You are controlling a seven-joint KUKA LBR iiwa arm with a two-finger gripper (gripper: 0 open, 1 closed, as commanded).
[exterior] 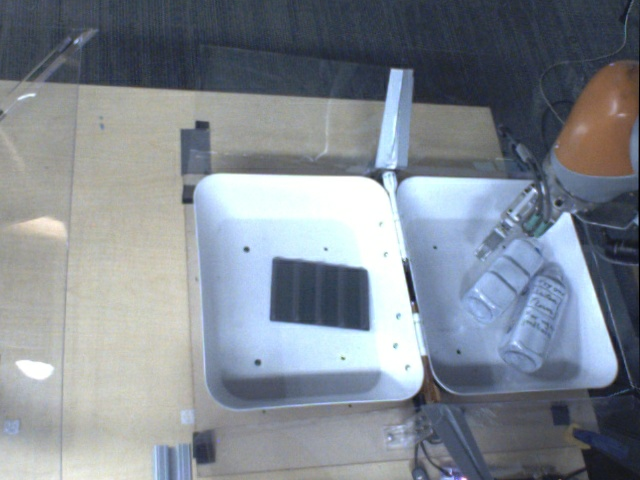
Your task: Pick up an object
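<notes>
Two clear plastic bottles lie in the right bin (590, 368), side by side and touching, both tilted on the same diagonal. First bottle (500, 280) sits just below and left of the claw (512, 226); second bottle (535, 320), with printed label, lies further below, slightly right of it. Claw hangs over the upper part of the right bin, its slim tip angled down-left toward the first bottle's upper end. Tip is too small and blurred; cannot tell whether the claw is spread or pressed together, nor whether it touches the bottle. Orange band (600, 118) of the arm sits up and right of the claw. Left bin (225, 208), well left of the claw, holds a dark ribbed rectangular pad (320, 293) lying flat.
</notes>
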